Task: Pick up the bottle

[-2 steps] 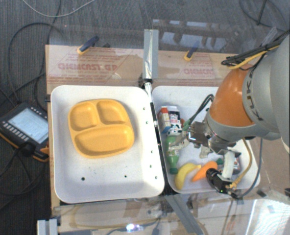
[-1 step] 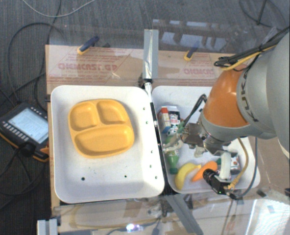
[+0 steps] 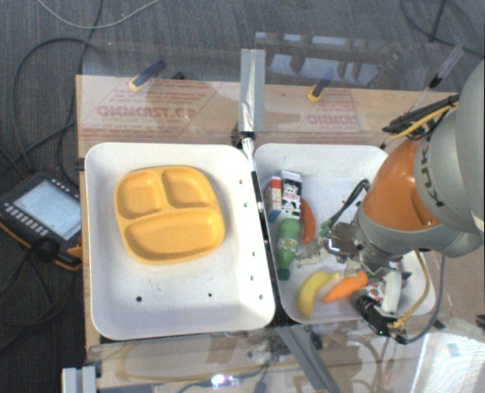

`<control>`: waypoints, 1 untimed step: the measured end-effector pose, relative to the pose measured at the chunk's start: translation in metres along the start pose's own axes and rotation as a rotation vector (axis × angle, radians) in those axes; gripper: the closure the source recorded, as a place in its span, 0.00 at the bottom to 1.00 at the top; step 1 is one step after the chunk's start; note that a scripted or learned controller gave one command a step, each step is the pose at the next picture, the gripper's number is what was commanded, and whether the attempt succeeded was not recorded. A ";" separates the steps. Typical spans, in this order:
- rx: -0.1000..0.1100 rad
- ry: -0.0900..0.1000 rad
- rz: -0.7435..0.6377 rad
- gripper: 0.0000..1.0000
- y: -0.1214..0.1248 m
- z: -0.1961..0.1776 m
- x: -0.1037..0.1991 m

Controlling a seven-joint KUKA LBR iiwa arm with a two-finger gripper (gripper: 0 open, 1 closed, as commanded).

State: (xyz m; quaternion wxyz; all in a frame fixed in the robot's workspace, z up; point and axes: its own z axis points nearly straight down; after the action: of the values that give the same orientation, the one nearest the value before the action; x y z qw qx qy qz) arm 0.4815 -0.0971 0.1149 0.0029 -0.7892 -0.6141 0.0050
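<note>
**Bottle still in the bin, arm above the pile**

Desk (image 3: 103, 109): pale board with red lettering, carrying two shallow white bins side by side.

Arm (image 3: 427, 187): grey with an orange band, entering from the right and covering much of the right bin (image 3: 341, 158). The wrist hangs over that bin's middle and lower part.

Left bin (image 3: 103, 301): holds one yellow divided tray (image 3: 170, 214), nothing to do with the task.

Right bin contents, crowded along its left wall: green bottle (image 3: 287, 246) lying flat, its length running up and down the frame, close against the wall. Just above it a small black-and-white carton (image 3: 291, 196) and a slim red-and-white item (image 3: 274, 195). An orange, carrot-shaped piece (image 3: 308, 219) lies just beside the bottle on its right. Lower down, a banana (image 3: 311, 291) and a second carrot (image 3: 346, 286).

Gripper (image 3: 341, 240): dark linkage shows near the bottle's right, but whether the jaws are spread or pressed together I cannot tell; nothing is visibly pinched.

Progress, as I judge it: the bottle rests on the bin floor, not lifted. Grasp and lift both remain.

Obstacles: the bin wall on one side and the carrot piece on the other leave little room for fingers. The banana sits near the bottle's lower end. A neighbour could be grabbed instead.
</note>
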 end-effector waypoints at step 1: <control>-0.013 0.006 0.303 0.00 0.044 0.027 0.007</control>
State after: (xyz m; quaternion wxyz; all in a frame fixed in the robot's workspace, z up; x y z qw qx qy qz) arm 0.5259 -0.1009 0.0878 -0.0010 -0.8728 -0.4882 -0.0010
